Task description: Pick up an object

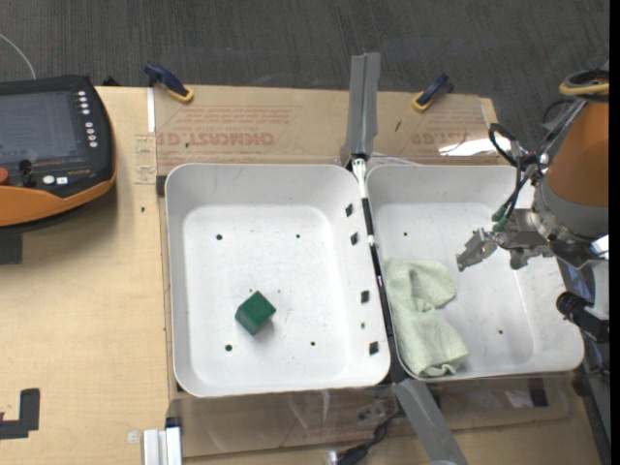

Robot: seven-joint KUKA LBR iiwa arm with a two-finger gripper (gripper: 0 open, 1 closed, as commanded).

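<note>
My gripper (477, 250) hangs over the right bin (542, 356), grasping nothing I can see — cloth (426, 318) lies just below-left. Best drop straight onto its bunched middle — pinch a fold.

green block (256, 313): matt, smooth | towel (424, 318): soft pale cloth, nubbly | bins (194, 201): white plastic, slight sheen | bench (77, 298): matt brown cardboard | gripper (475, 250): dull grey metal

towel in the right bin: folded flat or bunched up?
Bunched. The pale green towel lies crumpled with raised folds and uneven edges against the left wall of the right bin.
</note>
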